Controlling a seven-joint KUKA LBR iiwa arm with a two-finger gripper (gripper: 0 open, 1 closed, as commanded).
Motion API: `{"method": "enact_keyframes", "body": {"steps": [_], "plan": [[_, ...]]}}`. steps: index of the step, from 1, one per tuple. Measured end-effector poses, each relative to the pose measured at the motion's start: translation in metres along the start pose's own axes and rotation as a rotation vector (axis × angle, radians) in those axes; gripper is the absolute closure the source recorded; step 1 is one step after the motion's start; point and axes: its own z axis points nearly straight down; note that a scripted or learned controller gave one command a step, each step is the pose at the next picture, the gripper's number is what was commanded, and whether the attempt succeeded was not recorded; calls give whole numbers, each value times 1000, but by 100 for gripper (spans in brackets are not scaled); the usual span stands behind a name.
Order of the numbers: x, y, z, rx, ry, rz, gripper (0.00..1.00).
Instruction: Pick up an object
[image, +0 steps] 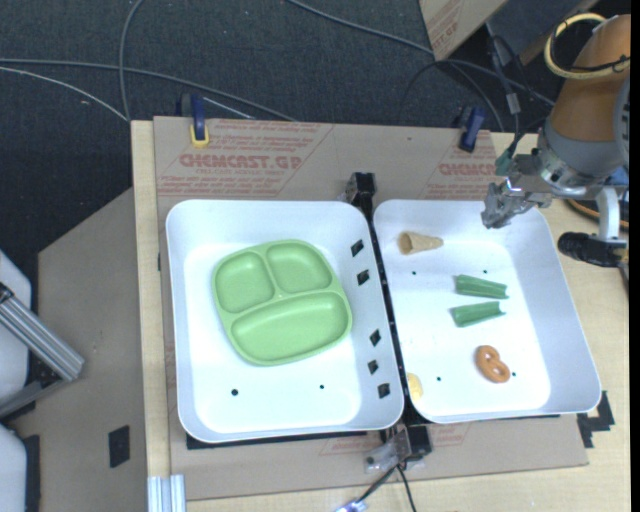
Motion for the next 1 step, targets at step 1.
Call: {"method": "enact_keyframes", "body": {"steps": [1], "plan": [[0, 1, -51, -2, 0, 1, 100]]}}
